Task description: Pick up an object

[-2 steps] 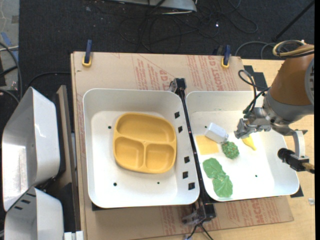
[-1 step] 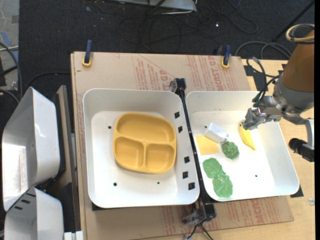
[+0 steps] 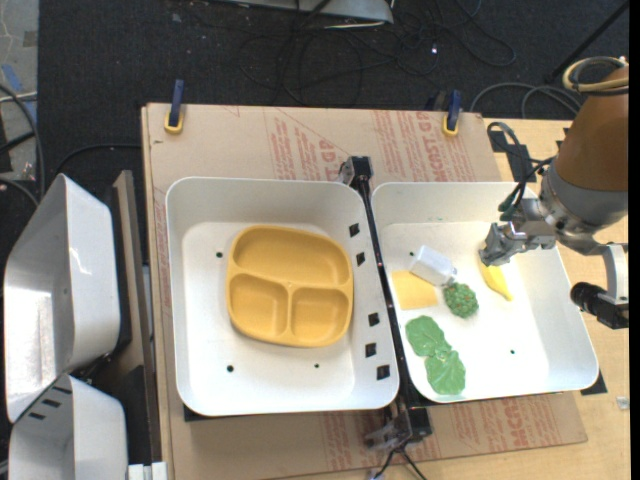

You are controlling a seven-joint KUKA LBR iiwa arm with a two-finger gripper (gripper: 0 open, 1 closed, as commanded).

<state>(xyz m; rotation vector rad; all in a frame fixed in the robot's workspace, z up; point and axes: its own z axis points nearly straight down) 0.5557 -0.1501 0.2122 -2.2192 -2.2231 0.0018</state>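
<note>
In the right-hand bin, near its upper right part, the hand (image 3: 497, 248) is seen lowered from the grey arm (image 3: 590, 193), which enters from the right with an orange band above the wrist. The hand's tip sits at the top end of a small yellow wedge-shaped piece (image 3: 498, 282), and appears to be touching it or just above it; which of the two cannot be told. How far the hand is opened cannot be made out, since it is small, dark and seen from above, and nothing is clearly seen gripped in it.

Part of the arm is cut off by the right edge of the view, and cables hang close around the wrist, blurring its outline.

Left of the yellow wedge, a small green bumpy ball (image 3: 461, 299) is placed, touching or just beside a flat yellow slice (image 3: 413, 290). A small white block (image 3: 432, 264) is lying at the upper edge of that slice. Below these, a green leaf-shaped piece (image 3: 437, 353) is stretched toward the near side of the right bin (image 3: 560, 368).

In the left bin (image 3: 190, 268), a yellow divided tray (image 3: 290, 285) with three compartments is laid, well apart from the hand. Both bins are set side by side on a brown board on the bench (image 3: 270, 138), with blue and yellow clamps (image 3: 176, 106) fixed at its far edge.
</note>
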